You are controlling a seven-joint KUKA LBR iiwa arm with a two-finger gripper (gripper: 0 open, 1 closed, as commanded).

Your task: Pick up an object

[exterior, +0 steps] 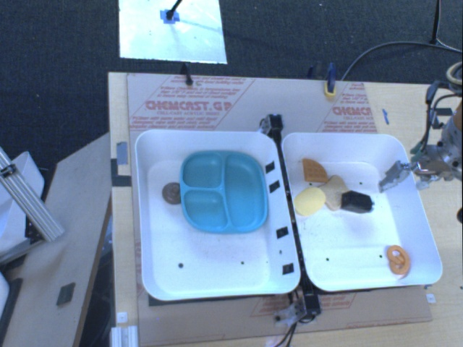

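Right bin (pixel 412 215): holding the candidates, a loose cluster near its left-centre, plus an orange pretzel-shaped ring (pixel 397 259) sitting alone near the front right corner.
Cluster: a yellow round piece (pixel 309 201) is touching a beige piece (pixel 333 191); an orange-brown wedge (pixel 313 170) is lying just behind them, and a small black block (pixel 356 202) is resting just to the right of the beige one.
Likely target: the black block, I'd say, since it is lying nearest the tool and has open floor on its right side.
Handling: it is looking small, light and fairly stiff; a pinch across its short sides should be holding, though the beige neighbour is crowding one flank.
Risk: the yellow piece is looking rounded and smooth, so it may be rolling away if nudged.
Gripper (pixel 389 177): hanging over the right bin's far right part, carrying nothing; whether it is spread or closed, I cannot tell at this size.
Arm: reaching in from the right edge, wrist hovering above the bin's right wall, tool angling left towards the cluster.
Left bin (pixel 155 266): holding a blue divided plate (pixel 222 191) with a small brown disc (pixel 171 192) just beside it.
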